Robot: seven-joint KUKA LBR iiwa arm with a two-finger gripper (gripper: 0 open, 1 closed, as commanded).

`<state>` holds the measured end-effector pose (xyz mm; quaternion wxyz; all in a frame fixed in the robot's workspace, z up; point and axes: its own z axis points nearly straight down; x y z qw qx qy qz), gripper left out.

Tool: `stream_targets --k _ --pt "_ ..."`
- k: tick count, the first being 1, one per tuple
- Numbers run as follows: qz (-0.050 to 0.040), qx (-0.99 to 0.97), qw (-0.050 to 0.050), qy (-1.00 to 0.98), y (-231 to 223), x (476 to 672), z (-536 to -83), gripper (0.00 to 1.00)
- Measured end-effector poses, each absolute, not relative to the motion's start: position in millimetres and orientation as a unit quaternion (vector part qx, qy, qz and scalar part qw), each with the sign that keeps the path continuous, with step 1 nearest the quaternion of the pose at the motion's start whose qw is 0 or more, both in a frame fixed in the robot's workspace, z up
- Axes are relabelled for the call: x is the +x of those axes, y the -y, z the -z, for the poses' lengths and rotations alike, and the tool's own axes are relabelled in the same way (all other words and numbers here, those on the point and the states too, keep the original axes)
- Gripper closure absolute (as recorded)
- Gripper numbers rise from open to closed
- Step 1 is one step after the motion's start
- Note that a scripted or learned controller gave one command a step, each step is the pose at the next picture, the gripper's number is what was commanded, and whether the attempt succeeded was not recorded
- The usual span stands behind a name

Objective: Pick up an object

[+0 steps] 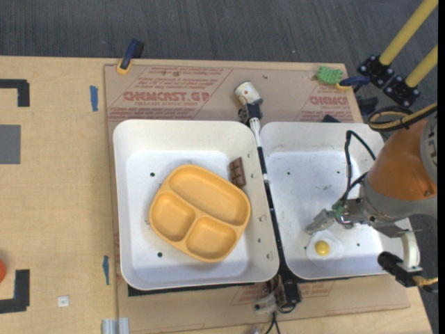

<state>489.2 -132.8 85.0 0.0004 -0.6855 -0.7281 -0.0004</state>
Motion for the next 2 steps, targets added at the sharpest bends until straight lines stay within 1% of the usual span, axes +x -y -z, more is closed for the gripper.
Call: stream_targets --k 1,2 --pt "0.0003 -0.686 0.0 0.728 133 489.2 -85 0.0" --pt "0.0039 -0.77 0.005 0.638 185 497.0 -85 0.0"
